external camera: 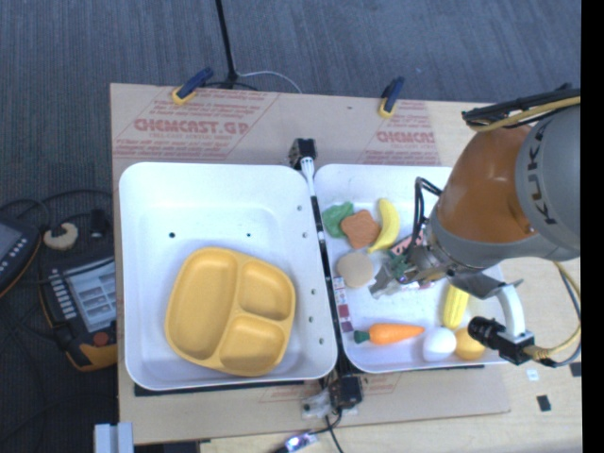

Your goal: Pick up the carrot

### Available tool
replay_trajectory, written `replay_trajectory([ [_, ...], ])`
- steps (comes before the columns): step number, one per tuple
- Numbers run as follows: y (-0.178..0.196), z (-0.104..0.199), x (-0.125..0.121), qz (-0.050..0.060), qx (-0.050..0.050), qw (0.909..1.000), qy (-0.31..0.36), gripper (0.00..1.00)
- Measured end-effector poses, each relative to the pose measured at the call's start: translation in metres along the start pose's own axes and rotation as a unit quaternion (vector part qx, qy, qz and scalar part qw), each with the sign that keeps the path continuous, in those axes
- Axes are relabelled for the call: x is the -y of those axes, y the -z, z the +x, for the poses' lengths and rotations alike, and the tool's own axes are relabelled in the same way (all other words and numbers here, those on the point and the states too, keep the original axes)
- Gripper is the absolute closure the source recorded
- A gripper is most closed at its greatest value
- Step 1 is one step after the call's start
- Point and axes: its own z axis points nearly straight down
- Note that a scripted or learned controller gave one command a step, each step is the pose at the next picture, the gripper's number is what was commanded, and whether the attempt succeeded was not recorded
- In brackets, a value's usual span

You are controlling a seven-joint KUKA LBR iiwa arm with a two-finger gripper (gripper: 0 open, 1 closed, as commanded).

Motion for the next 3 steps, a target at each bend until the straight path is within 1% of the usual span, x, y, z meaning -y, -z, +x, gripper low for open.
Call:
replay_trajectory([
  [1,-0.002,-0.002,0.002,0.003,0.0,1.0,-0.002,0.0],
  [2,-0.096,-0.042,0.01,-0.001,0.0,0.9921,0.126,0.0],
  [3,-0.085,-0.043,0.008,-0.004,0.002,0.9923,0.124,1.0],
])
